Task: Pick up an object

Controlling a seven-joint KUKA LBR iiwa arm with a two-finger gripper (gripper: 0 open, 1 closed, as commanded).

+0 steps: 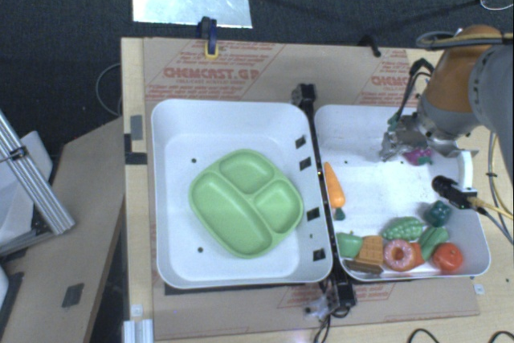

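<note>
white bins (241, 112): two; one green plate (245, 203), one carrot (333, 186); gripper (399, 142) fingers' state unclear.

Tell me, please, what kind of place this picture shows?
Probably a robotics lab test bench, not a kitchen. A robot arm reaches over two white bins; the food is toys, like the carrot and doughnut; the bench is cardboard-covered, with loose cables.
</note>
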